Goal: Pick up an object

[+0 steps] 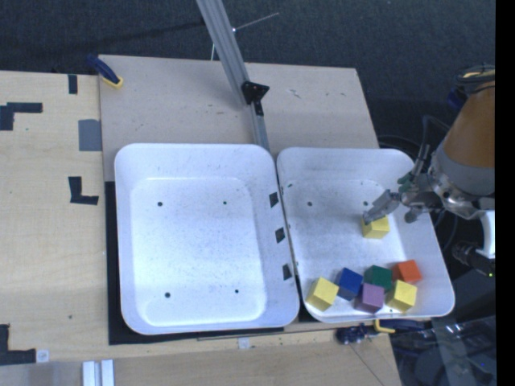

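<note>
Low, tool (pixel 378 213) touching yellow cube (pixel 376 228).

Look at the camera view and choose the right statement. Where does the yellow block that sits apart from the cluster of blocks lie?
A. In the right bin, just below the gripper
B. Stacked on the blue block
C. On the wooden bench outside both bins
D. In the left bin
A: the lone yellow block rests on the floor of the right bin, directly under the gripper, away from the block cluster near the front wall.
</note>
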Robot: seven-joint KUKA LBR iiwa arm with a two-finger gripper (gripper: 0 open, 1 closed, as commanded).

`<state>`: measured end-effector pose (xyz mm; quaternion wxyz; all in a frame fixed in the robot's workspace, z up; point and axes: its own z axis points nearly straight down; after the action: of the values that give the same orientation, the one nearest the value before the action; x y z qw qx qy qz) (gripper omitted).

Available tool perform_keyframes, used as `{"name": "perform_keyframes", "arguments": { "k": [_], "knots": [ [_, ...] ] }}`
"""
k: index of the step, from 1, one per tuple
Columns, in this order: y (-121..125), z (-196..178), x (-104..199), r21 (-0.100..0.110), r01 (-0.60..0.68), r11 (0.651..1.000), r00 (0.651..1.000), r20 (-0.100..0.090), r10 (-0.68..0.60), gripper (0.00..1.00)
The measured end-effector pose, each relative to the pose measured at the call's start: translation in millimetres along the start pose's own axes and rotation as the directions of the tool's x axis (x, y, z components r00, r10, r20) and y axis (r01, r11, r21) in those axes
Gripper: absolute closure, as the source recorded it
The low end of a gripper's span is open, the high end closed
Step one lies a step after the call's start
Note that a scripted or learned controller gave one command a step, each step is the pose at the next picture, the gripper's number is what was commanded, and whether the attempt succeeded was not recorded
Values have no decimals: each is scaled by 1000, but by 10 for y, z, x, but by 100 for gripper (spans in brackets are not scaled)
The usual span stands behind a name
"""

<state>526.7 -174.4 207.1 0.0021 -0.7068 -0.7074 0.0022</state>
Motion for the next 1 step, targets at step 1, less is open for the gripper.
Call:
{"name": "perform_keyframes", "arguments": {
  "k": [1],
  "knots": [
    [-32,645,-15,2,-1,1000,1000,-2,1,0]
  ]
}}
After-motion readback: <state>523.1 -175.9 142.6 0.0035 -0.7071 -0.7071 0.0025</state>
